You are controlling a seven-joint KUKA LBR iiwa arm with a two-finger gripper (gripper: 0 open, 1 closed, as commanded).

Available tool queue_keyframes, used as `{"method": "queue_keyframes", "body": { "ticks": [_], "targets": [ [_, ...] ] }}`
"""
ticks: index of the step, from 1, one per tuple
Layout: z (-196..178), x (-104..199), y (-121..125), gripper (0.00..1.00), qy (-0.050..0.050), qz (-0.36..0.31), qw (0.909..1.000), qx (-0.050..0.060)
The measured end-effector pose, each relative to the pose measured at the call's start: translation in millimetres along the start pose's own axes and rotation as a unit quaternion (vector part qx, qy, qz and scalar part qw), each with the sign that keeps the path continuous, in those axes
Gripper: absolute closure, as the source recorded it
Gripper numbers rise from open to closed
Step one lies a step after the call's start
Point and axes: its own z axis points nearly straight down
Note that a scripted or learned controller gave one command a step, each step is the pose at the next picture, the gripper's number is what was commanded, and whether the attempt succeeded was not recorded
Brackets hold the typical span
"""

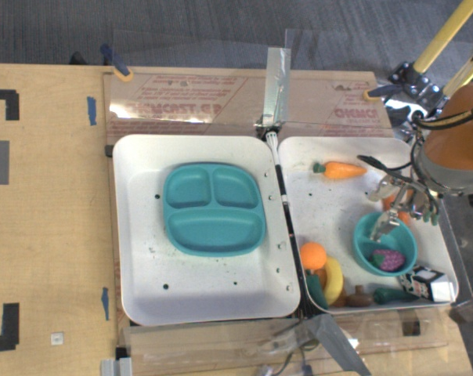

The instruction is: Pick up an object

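My gripper (395, 210) hangs over the right bin (330, 202), just above the far rim of a teal bowl (370, 251) that holds a purple grape bunch (390, 259). A small orange thing (388, 202) sits right at the gripper, partly hidden by it. A toy carrot (340, 170) lies at the back of the bin. An orange (313, 254), a yellow banana (332, 280) and a green piece (393, 294) lie along the front wall. A black-and-white box (431, 283) rests in the front right corner.
The left bin (135, 233) holds a teal divided plate (214, 209). A clear divider wall (277, 186) separates the two bins. The grey arm with its orange band (454, 131) and cables reaches in from the right over the right bin's edge.
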Motion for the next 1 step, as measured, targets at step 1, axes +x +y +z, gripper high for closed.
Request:
{"method": "queue_keyframes", "body": {
  "ticks": [1],
  "targets": [
    [-0.8,32.6,66.9,0.0,0.001,-0.003,1.0,-0.002]
  ]
}}
